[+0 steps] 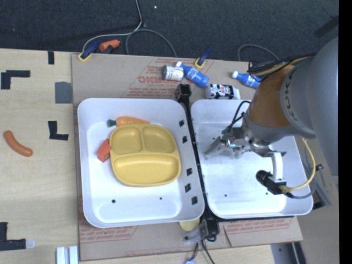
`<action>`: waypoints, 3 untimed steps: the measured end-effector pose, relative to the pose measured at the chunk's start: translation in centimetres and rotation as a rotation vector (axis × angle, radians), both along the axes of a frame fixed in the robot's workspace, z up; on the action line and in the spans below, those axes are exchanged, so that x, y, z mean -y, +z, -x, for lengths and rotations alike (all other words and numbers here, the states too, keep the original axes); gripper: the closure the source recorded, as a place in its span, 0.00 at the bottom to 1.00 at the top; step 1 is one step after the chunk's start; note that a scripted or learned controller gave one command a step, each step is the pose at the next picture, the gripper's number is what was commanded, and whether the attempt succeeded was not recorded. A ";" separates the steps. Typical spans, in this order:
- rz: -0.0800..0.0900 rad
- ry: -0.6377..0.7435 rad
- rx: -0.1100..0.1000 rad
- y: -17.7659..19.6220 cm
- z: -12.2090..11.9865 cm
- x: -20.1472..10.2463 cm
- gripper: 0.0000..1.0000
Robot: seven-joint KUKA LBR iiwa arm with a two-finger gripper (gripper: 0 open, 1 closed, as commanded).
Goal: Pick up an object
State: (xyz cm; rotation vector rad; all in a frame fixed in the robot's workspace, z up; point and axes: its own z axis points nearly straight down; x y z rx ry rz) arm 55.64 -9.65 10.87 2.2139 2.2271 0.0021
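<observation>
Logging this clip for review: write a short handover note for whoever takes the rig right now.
Tool: low in the right bin, nothing visibly between its fingers; whether it is open or shut is unclear.
Things: yellow divided plate in the left bin, with a carrot at its top edge and an orange piece at its left edge.
Done: nothing picked up.
Left: grasp and lift one object.
</observation>
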 end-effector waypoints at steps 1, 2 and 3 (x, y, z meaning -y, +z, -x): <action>0.001 -0.002 0.000 -2.4 -7.3 -0.1 0.00; 0.001 -0.003 0.002 -2.3 -11.4 0.7 0.00; 0.005 -0.003 0.001 -1.3 -11.3 0.8 1.00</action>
